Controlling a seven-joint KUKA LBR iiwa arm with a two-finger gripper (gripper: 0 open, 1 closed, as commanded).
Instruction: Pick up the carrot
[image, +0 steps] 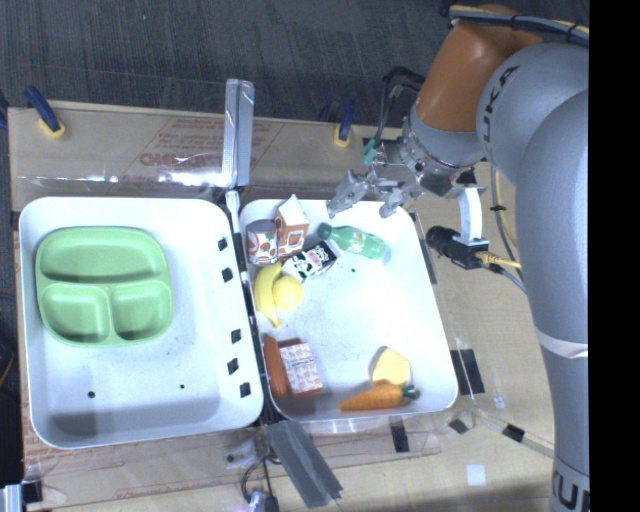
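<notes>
The orange carrot (374, 398) with a green stub end lies along the front wall of the right bin (420, 300), just below a yellow cheese wedge (392, 366). My gripper (364, 196) hangs over the bin's back edge, far from the carrot, above the green bottle (353, 241). Its two fingers stand apart with nothing between them, so it is open.
The right bin also holds a small can (262, 243), a juice carton (291, 224), a black-and-white carton (311, 262), a banana (276, 293) and a reddish packet (293, 368). The left bin (130, 390) holds a green divided tray (102, 284).
</notes>
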